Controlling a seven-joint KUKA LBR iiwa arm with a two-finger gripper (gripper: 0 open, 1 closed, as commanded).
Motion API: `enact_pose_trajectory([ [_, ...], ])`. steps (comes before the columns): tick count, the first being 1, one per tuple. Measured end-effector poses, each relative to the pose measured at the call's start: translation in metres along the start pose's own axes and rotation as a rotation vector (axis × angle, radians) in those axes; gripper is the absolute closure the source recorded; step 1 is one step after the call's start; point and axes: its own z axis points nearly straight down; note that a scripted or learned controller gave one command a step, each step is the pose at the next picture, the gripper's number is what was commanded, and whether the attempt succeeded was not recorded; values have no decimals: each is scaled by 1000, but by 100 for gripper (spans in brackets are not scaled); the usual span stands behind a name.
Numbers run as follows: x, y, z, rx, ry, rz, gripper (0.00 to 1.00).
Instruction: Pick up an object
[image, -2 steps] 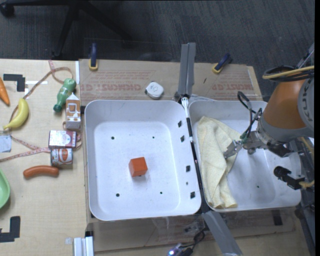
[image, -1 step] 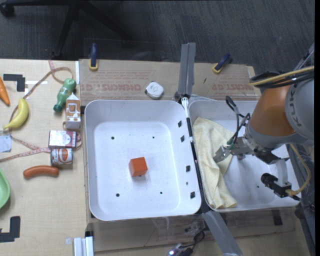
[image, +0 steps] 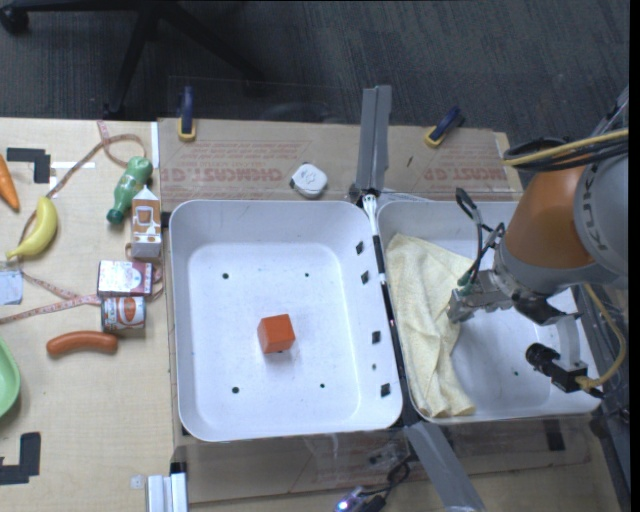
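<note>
Your gripper (image: 462, 305) sits over the cream towel (image: 425, 320); you cannot tell its state. The orange cube (image: 276, 333) lies well left of it.

Left of the bins on my bench I see a banana (image: 36, 229), carrot (image: 8, 184), green bottle (image: 130, 186), small carton (image: 146, 227), can (image: 124, 314) and sausage (image: 82, 344); behind, a tape measure (image: 309, 180).

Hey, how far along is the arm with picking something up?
Nothing looks lifted yet. The pincer is down in the right bin, at the edge of the yellow cloth. The orange block sits untouched in the left bin. Grasping and lifting remain.
</note>
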Motion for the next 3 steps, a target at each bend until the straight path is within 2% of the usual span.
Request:
enact_pose_trajectory([
  [1, 0, 0, 0, 0, 0, 0, 0],
  [2, -42, -9, -41, 0, -1, 125, 0],
  [3, -22, -36, -75, 2, 0, 353, 0],
])
